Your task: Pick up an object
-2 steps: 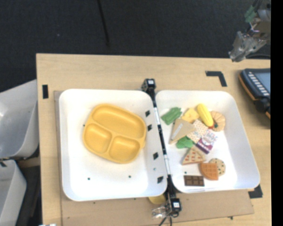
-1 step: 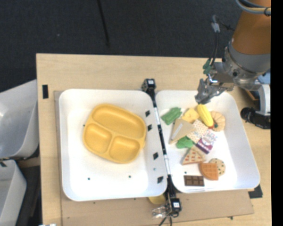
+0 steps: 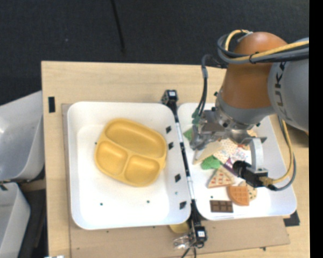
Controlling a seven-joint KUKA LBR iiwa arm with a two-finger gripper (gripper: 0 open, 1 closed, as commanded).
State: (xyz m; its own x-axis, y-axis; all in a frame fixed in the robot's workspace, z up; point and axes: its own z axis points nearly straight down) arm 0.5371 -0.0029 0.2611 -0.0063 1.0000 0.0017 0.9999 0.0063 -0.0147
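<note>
Plastic toy food (image 3: 220,179) in right bin (image 3: 280,206): light, stiff, slippery, I judge; I grip thin edges. Gripper (image 3: 204,138) state: cannot tell.

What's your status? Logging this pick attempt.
Claw low over right bin, nothing seen held. Toy food loose beneath. Yellow plate in left bin.

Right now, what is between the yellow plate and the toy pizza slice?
In the camera view, the bins' white walls, studded with small black clips, run between the yellow divided plastic plate and the triangular toy pizza slice.
</note>
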